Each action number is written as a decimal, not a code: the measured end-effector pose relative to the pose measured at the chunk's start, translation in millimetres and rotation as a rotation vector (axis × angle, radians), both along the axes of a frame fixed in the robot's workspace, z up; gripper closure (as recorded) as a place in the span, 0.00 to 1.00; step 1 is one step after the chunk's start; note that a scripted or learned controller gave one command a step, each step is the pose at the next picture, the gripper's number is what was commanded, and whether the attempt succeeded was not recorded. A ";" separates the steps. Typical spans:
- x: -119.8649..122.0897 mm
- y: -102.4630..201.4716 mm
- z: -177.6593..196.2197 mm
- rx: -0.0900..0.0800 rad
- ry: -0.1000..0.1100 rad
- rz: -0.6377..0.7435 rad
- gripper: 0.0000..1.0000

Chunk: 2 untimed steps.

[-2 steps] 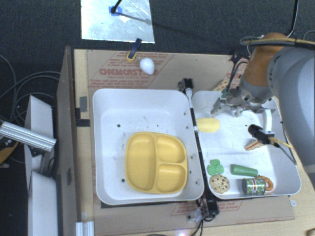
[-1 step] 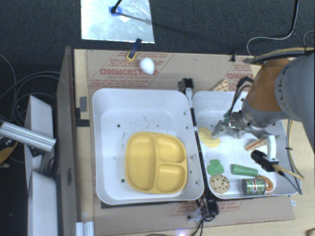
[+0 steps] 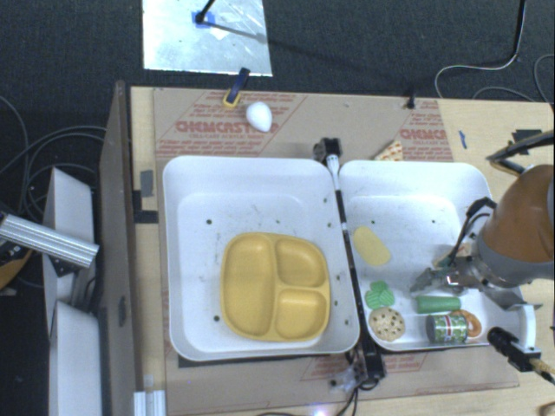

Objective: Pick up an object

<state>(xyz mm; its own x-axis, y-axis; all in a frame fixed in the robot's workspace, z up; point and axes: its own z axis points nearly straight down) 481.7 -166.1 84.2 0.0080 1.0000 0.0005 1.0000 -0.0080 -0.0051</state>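
Camera view | hand [image 3: 436,277] | opening unclear, seemingly just above green cylinder [image 3: 438,302]

- We've got two bins side by side on the bench: left bin [image 3: 186,232] and right bin [image 3: 408,189].
- In the left bin sits a divided tray [image 3: 276,286], toward the near side.
- In the right bin, a flat oval piece [image 3: 372,246] lies near the left wall.
- Nearer us along that bin's front: a leafy piece [image 3: 379,297], a cookie [image 3: 387,322] just in front of it, and a can [image 3: 447,328] to the right.
- A tube-shaped thing [image 3: 438,302] lies just behind the can.
- The arm [image 3: 520,232] comes in over the right bin's right side.
- Behind the left bin, an egg [image 3: 258,115] rests on the bench.
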 end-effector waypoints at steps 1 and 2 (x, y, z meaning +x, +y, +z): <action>17.4 -22.4 150.2 -0.008 -0.023 0.011 0.00; 107.4 2.2 11.4 0.000 -0.006 0.017 0.00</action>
